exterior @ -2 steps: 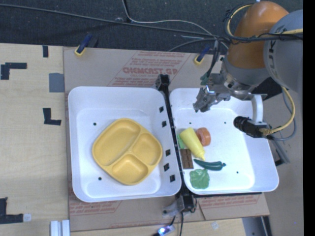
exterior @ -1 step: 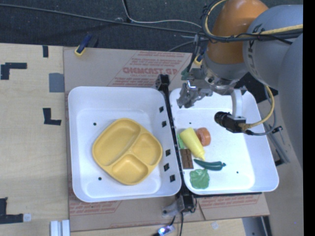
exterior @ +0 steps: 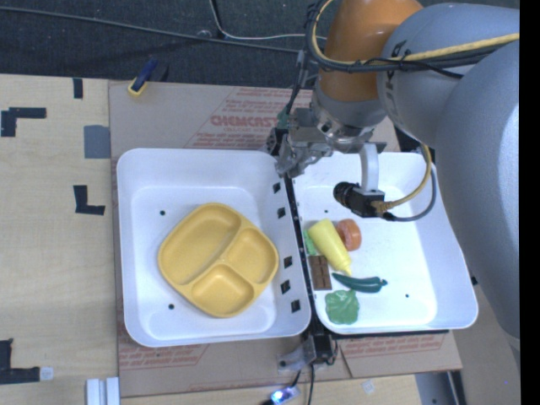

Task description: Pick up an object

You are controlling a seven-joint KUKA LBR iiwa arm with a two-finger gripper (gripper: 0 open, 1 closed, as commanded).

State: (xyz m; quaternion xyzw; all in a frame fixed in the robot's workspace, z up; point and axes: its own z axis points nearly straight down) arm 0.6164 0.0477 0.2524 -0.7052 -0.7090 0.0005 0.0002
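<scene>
the gripper [exterior: 291, 152] hangs over the far rim between the bins (can't tell its grip), toys [exterior: 337, 264] nearer.

Divided plate [exterior: 218, 260] in left bin [exterior: 135, 175]; toy foods [exterior: 337, 260] in right bin [exterior: 439, 285]

Both bins [exterior: 135, 226] look like smooth white plastic with a faint sheen. The yellow tray [exterior: 218, 260] is matt plastic. The table [exterior: 51, 251] shows pale wood grain under a sheet of brown cardboard [exterior: 228, 121]. The arm [exterior: 472, 83] has a glossy grey shell and a shiny orange band [exterior: 367, 32].
</scene>
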